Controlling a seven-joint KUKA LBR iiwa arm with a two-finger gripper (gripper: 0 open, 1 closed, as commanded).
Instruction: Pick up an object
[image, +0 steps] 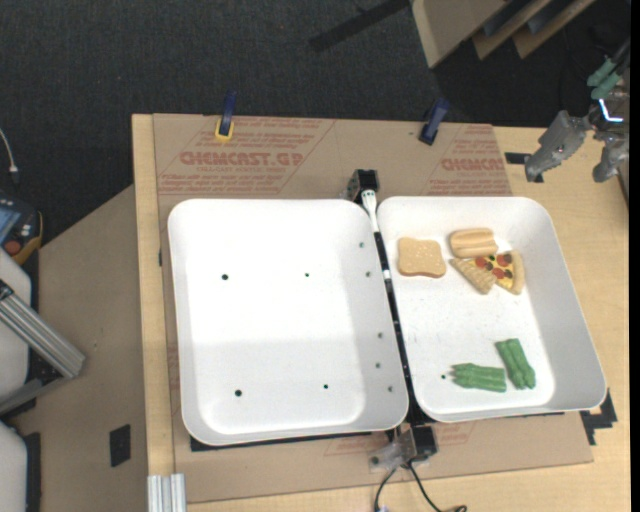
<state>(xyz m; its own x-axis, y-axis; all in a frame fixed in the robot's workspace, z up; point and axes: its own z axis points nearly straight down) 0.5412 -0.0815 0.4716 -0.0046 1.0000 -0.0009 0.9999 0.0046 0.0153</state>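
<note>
Five toy foods (485, 260) in right bin (565, 300); fingers (565, 150) well beyond.

My tool (575, 150) hangs at the upper right, above the counter (300, 150) and outside both bins; I cannot tell how its fingers stand. The right bin (570, 330) holds a slice of toast (421, 258) near its upper left, a hot dog bun (472, 242) just beside it, and a pizza slice (492, 272) touching the bun from below. Two green bean pieces (496, 370) lie near the lower right, ends close together. The left bin (275, 320) sits alongside, its rim touching the right bin's.
</note>
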